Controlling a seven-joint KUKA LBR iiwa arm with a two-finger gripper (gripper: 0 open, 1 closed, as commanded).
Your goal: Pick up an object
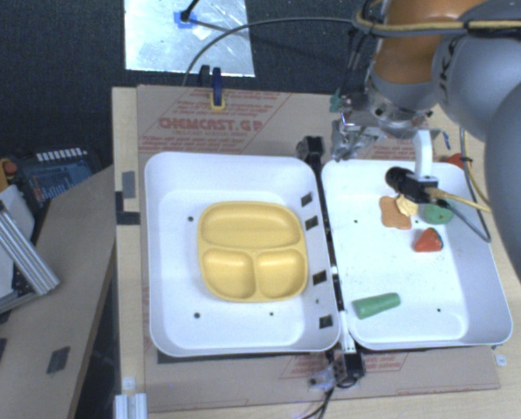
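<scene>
Green cylinder (375, 304) lies low — end effector (352, 138) well apart.

A dark, speckled floor (59, 59) surrounds a pale wooden bench (125, 138). A brown cardboard sheet (234, 120) with faded red lettering covers the benchtop. On the floor beyond the bench lies a shiny silver square panel (155, 24), with a thin black cable (269, 26) curving away from it. At the left edge stands a slanted aluminium frame rail (11, 238), and behind it a dark electronic box (55, 177). The light is even and soft.
</scene>
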